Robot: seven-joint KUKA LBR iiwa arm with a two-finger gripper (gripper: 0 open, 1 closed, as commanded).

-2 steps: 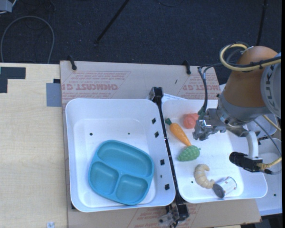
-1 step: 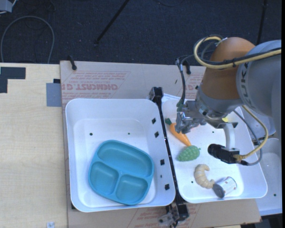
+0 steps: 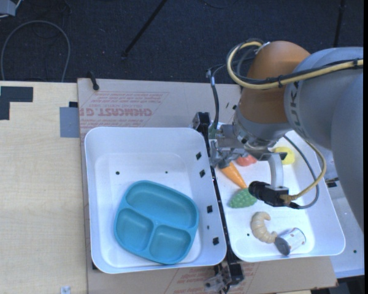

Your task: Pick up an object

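My gripper (image 3: 224, 156) hangs low at the left edge of the right bin (image 3: 331, 237), under the orange wrist band. Just below it lies an orange carrot (image 3: 233, 175), its top end touching or tucked under the gripper. A red piece (image 3: 246, 160) sits beside the gripper to the right, and a yellow piece (image 3: 287, 156) peeks out behind the arm. A green leafy toy (image 3: 240, 198) lies below the carrot. Near the bin's front are a beige croissant shape (image 3: 262, 226) and a small silver can (image 3: 292, 239) on its side.
The left bin (image 3: 104, 158) holds a blue divided plate (image 3: 156, 221). A black divider with clips (image 3: 210, 188) runs between the bins, close to the gripper. A black cable connector (image 3: 267, 193) dangles over the right bin next to the green toy.
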